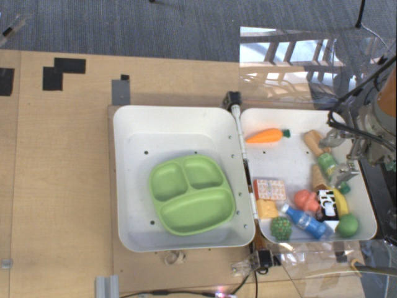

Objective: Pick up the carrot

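Observation:
The carrot (pixel 267 136), orange with a green top at its right end, lies flat in the far left part of the right bin (pixel 282 166). My gripper (pixel 341 158) hangs over the right side of that bin, well to the right of the carrot and apart from it. Its fingers (pixel 346 174) look spread open, and I see nothing held between them. A small green cylinder (pixel 327 164) lies just beside the gripper.
The right bin also holds a tan stick (pixel 312 143), a patterned box (pixel 270 189), a yellow block (pixel 267 209), a blue bottle (pixel 306 222), a red item (pixel 304 199), a banana (pixel 338 202) and green produce (pixel 348 224). A green divided plate (pixel 192 194) sits in the left bin (pixel 133 166).

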`<state>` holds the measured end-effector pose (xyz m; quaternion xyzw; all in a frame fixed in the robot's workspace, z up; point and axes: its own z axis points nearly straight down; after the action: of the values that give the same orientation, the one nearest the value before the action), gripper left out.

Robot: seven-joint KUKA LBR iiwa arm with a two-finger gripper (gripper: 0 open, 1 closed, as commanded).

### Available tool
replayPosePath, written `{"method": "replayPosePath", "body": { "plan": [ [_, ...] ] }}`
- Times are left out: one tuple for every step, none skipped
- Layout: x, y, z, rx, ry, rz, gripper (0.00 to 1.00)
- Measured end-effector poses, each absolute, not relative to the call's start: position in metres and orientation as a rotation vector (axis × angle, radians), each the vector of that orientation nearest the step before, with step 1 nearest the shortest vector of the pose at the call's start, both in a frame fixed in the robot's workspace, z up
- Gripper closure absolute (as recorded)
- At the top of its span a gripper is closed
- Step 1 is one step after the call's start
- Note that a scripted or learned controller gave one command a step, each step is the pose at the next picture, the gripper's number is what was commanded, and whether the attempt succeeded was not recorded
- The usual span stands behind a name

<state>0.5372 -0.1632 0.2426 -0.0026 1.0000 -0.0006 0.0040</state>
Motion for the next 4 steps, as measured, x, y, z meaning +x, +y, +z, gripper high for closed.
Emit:
{"method": "replayPosePath", "body": {
  "plan": [
    [0.593,-0.127,0.263,0.061,3.128,0.001,0.0],
    [0.653,-0.104,0.199,0.282,3.123,0.003,0.0],
    [0.662,-0.116,0.122,0.321,3.107,0.0,0.0],
    [0.661,-0.1,0.088,0.751,3.06,-0.003,0.0]
  ]
}}
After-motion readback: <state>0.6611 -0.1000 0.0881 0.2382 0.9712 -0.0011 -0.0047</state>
